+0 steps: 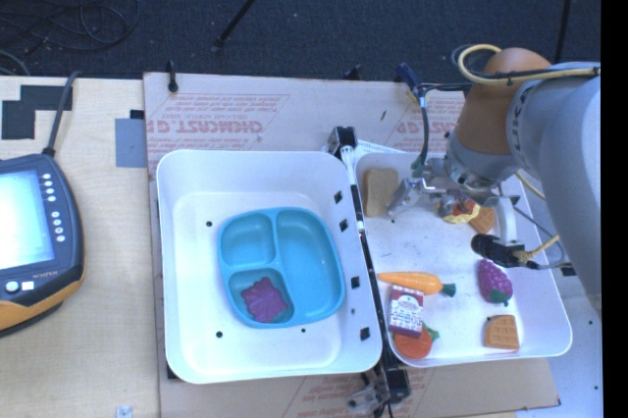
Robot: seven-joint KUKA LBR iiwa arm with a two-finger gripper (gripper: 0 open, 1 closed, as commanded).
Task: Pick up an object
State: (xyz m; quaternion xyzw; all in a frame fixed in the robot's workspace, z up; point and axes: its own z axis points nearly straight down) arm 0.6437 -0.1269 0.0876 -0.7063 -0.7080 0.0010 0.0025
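Note:
My gripper [412, 194] hangs low over the back left part of the right bin [549, 339], just right of a tan block [377, 189] that lies against the bin's left wall. Nothing shows in its grasp. A yellow and red toy [461, 212] lies right beside the wrist. Toward the front of the bin lie an orange carrot [412, 282], a red and white carton [405, 312], a red tomato [416, 345], a purple fruit [496, 282] and an orange waffle square [500, 333].
The left bin [186, 200] holds a blue divided tray [304, 254] with a purple toy [262, 299] in its front left compartment. A handheld control pendant [29, 235] rests on the bench at the far left.

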